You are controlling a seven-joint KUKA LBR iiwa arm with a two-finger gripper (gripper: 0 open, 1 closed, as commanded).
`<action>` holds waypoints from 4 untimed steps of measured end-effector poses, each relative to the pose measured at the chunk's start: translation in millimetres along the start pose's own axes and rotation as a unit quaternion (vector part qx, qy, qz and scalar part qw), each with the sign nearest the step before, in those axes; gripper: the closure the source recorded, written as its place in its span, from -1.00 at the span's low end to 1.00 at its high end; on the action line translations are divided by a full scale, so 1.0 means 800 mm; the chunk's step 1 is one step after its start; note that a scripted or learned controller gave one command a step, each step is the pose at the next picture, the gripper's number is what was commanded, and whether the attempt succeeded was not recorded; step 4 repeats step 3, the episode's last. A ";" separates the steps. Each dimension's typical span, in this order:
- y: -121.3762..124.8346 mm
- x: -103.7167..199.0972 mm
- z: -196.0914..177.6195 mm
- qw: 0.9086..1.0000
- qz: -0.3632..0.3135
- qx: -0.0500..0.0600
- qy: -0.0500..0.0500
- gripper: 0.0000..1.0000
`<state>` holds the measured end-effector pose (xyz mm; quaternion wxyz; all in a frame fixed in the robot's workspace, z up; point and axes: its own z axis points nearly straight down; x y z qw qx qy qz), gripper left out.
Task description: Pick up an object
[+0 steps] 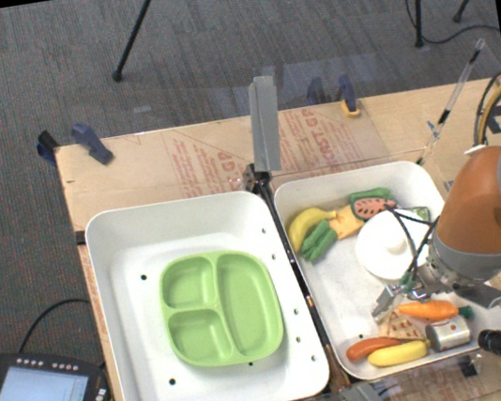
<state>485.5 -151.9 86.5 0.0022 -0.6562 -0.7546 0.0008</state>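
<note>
Fingers (393, 298) seem slightly apart, though hard to tell, just above the carrot (428, 311) in the right bin (334, 324).

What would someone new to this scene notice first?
Probably the bright green divided plate, lying alone in the left bin. Next, the arm's orange band over the right bin, which is crowded with toy food: a banana, a watermelon slice and a carrot near the pincer.
</note>
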 end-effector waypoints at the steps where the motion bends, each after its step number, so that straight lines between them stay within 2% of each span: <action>1: 0.000 0.000 -0.010 1.000 0.001 0.001 0.001 1.00; 2: 0.000 0.000 -0.010 1.000 0.001 0.001 0.001 -1.00; 3: -0.003 0.074 0.001 1.000 0.024 0.001 0.001 -1.00; 4: -0.003 0.074 0.001 1.000 0.024 0.001 0.001 -1.00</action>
